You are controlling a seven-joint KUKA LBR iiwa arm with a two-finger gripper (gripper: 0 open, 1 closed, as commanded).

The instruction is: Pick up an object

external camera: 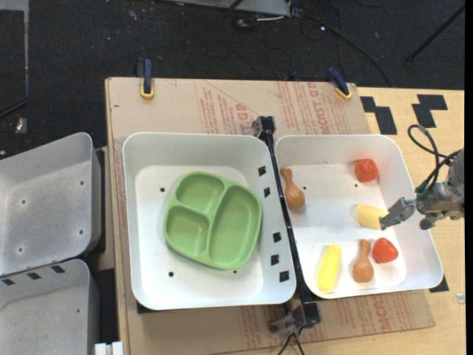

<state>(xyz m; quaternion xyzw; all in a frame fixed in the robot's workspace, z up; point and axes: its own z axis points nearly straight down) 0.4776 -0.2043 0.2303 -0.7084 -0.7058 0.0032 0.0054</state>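
Where the jaws [399, 214] reach, a pale yellow lump [369, 214] lies.

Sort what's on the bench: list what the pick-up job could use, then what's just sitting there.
For the job:
gripper, at the right bin's right side
pale yellow piece beside it
two red pieces
two brown drumstick shapes
yellow corn-like piece

Just sitting there:
green divided plate in the left bin

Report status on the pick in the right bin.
Tool at right bin's right side, beside pale yellow piece. Nothing seen held. Red piece and brown drumstick close below.
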